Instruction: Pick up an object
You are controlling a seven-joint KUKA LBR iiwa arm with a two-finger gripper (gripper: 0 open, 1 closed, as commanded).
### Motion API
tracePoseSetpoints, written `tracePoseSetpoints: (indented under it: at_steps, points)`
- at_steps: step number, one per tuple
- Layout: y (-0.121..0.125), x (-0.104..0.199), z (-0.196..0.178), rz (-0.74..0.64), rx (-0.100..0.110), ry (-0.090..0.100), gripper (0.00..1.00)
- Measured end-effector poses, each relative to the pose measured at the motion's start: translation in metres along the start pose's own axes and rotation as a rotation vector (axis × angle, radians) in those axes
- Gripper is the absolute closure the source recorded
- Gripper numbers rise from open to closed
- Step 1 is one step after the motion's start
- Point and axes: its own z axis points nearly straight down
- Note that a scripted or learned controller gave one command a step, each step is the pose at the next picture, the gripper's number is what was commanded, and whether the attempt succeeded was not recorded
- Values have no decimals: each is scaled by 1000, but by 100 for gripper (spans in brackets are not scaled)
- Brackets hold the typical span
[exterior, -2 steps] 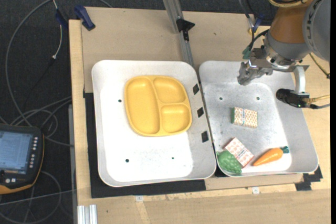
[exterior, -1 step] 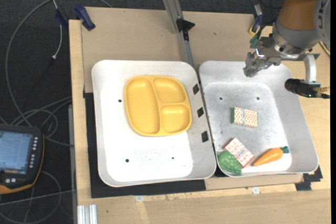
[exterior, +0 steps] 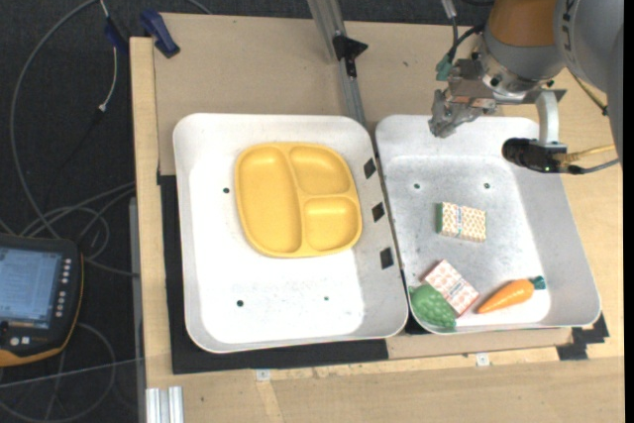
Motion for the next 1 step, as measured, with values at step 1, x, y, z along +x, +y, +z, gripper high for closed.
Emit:
tracePoseSetpoints:
  at_steps: [1]
  points:
    - [4,56,-16,-1,-1,1,100]
